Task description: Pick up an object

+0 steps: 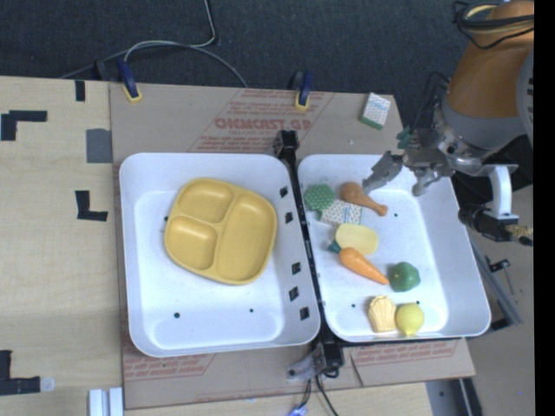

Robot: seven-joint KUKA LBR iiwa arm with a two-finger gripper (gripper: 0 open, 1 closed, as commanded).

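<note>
1. The arm (494, 68) comes in from 3 o'clock, and its gripper (404, 174) hangs over the upper edge of the right bin (451, 258), at about 1 o'clock of that bin.
2. The two fingers (381, 172) are spread apart with nothing between them; they touch none of the toys.
3. A drumstick (362, 198) lies just below and to the 8 o'clock side of the gripper, the nearest thing to it.
4. At 9 o'clock of the drumstick sits a green dotted piece (318, 197), close to the divider between the bins, with a pale checked piece (341, 215) beside it.
5. Toward the bin's middle a yellow slice (358, 238) rests touching a carrot (361, 265), which points toward 4 o'clock.
6. A green pepper (403, 276) sits just beside the carrot's tip.
7. At 6 o'clock of the bin a corn cob (380, 314) and a lemon (409, 319) lie side by side, touching.
8. The left bin (143, 258) holds a yellow divided plate (220, 230), lying flat near its centre.
9. A small green-and-white box (376, 109) lies on the cardboard outside the bins, at 11 o'clock of the gripper.
</note>
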